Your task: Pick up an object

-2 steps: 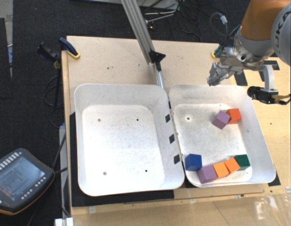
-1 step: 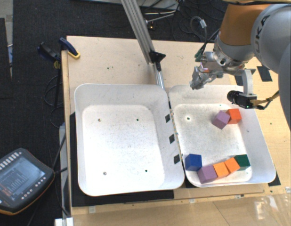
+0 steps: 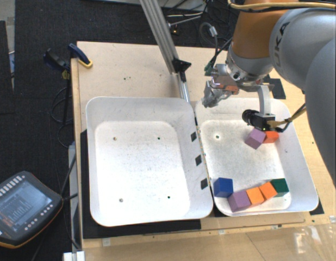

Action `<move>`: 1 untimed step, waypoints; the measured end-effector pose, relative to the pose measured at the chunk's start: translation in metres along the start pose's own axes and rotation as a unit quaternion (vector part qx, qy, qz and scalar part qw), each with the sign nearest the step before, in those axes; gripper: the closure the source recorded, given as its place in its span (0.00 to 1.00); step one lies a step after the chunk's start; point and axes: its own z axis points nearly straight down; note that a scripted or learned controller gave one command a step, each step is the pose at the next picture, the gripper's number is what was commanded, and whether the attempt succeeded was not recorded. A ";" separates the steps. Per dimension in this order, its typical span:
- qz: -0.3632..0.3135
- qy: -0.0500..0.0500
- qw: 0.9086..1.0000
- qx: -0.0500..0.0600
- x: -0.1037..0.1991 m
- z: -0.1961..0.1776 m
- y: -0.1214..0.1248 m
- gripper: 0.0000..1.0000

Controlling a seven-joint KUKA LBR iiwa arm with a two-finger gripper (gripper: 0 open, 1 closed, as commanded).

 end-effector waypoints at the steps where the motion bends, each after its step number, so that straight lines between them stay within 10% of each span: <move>1: 0.000 0.000 1.000 0.000 0.054 0.012 0.004 1.00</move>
